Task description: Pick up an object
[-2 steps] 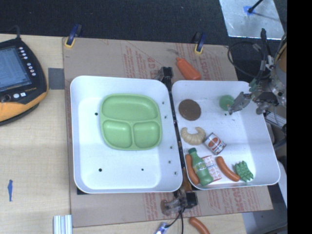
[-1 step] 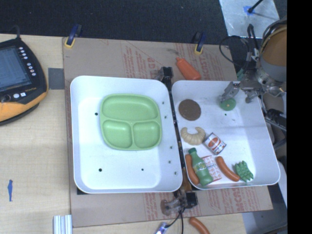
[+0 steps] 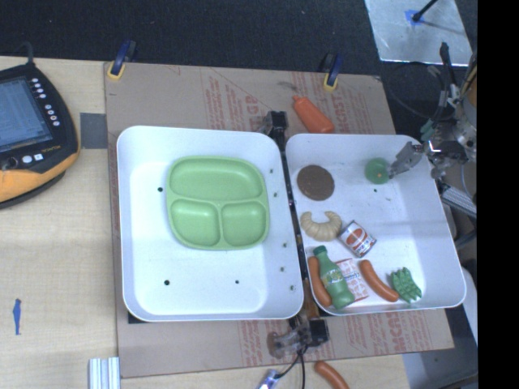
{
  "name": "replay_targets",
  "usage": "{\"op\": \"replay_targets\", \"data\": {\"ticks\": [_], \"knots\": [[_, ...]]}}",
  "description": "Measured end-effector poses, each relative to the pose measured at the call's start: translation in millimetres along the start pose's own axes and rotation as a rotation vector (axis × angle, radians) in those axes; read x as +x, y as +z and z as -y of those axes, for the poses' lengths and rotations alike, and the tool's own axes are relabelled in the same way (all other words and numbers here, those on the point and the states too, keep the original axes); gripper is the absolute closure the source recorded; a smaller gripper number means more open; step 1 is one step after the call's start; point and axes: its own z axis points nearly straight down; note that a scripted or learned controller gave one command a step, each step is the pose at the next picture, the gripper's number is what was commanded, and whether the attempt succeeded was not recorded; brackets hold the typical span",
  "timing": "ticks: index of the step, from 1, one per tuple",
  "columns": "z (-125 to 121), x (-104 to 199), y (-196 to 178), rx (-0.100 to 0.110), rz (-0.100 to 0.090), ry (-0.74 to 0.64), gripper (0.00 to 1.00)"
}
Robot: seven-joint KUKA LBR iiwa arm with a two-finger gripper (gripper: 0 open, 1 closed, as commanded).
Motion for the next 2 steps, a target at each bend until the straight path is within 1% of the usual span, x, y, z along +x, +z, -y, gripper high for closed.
{"op": "replay_targets", "data": {"ticks": [1,2], "knots": [[-55,-4,87,0.002,0.001,-0.004,0.00],[-46,-5,60,-0.003,0.001,0.000,0.00]]}}
